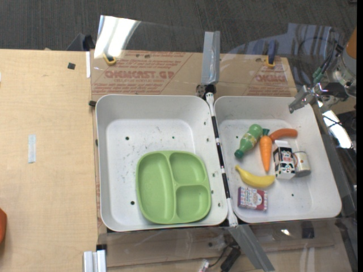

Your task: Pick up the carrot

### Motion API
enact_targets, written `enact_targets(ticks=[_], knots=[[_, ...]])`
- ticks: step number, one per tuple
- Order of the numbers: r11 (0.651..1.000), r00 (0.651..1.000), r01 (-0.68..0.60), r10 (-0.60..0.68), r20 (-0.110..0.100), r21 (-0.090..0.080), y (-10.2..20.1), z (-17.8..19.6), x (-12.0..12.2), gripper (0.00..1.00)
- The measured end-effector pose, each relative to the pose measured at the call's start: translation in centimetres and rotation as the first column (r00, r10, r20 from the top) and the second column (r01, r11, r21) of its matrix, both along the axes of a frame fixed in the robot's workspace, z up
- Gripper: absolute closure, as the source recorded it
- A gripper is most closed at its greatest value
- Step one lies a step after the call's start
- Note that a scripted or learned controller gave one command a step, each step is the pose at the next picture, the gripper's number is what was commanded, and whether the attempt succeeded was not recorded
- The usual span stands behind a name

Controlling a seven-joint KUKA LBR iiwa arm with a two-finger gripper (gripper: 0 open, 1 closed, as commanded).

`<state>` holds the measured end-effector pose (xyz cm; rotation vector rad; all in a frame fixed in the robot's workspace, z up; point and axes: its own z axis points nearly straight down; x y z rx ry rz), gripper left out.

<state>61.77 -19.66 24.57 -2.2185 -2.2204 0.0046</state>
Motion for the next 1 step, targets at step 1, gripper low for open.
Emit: enact_targets(ticks=[1], knots=[[0.999,0.999,-0.05,0.05,0.003,0.0,3.85,-11.61,-5.04,0.0]])
